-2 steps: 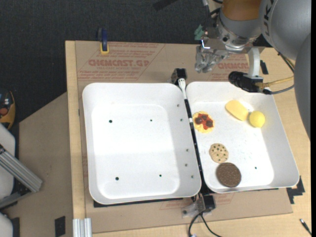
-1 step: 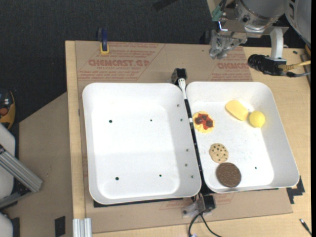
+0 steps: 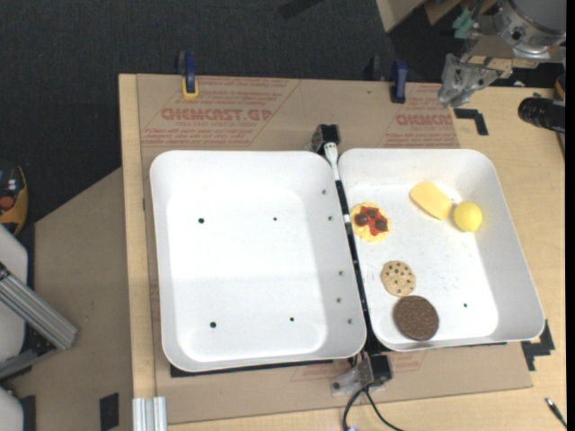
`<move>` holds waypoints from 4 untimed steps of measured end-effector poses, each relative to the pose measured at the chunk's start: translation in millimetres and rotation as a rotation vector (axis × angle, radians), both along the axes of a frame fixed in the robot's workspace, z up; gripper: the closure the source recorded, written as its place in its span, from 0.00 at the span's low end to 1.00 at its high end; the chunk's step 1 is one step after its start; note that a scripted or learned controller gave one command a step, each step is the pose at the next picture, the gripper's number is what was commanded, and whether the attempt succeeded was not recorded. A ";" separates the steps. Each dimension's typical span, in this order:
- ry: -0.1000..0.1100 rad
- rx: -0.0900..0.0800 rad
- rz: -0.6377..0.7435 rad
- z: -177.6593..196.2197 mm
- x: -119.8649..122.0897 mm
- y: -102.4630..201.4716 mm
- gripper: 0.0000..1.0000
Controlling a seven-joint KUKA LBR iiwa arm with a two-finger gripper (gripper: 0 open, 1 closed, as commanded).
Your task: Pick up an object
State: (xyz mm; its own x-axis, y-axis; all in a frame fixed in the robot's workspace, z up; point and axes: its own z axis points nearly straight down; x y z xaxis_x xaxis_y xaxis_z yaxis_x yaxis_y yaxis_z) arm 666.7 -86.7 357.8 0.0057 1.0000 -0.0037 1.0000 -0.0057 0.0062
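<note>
Pincer (image 3: 463,83) metalwork hangs at the top right corner, past the far rim of the right-hand shallow white plastic bin (image 3: 503,241), over the brown cardboard sheet (image 3: 269,106) that covers the tabletop. Its shape is small and cluttered against the background, so whether it is released or clenched cannot be told. Nothing is visible between its tips. The grey arm (image 3: 535,7) above it is cut off by the top and right edges.

All the pickable things lie nearer the camera than the pincer, inside that right bin. Closest to it are a pale yellow oblong block (image 3: 430,199) and a small yellow ball (image 3: 467,216), touching or just beside each other. Further left and nearer is a small round yellow piece with red blotches (image 3: 370,222), too blurred to name, lying by the bin's left wall. Further off are a tan speckled cookie (image 3: 397,277) and a dark brown round cookie (image 3: 416,317), close together.

Well to the pincer's left sits the left-hand shallow white bin (image 3: 171,241), with only dark dots marking its floor.
</note>
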 end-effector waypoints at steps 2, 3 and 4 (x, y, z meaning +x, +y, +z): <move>0.009 0.004 0.009 -127.6 -0.5 155.2 1.00; -0.003 0.003 0.003 -52.0 0.8 125.2 1.00; 0.010 0.006 0.012 -84.4 -1.1 194.8 1.00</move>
State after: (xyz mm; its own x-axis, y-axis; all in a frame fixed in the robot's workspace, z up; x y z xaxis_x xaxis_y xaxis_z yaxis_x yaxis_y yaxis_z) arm 665.5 108.1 273.4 -0.0064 1.0000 0.0024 1.0000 0.0064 -0.0042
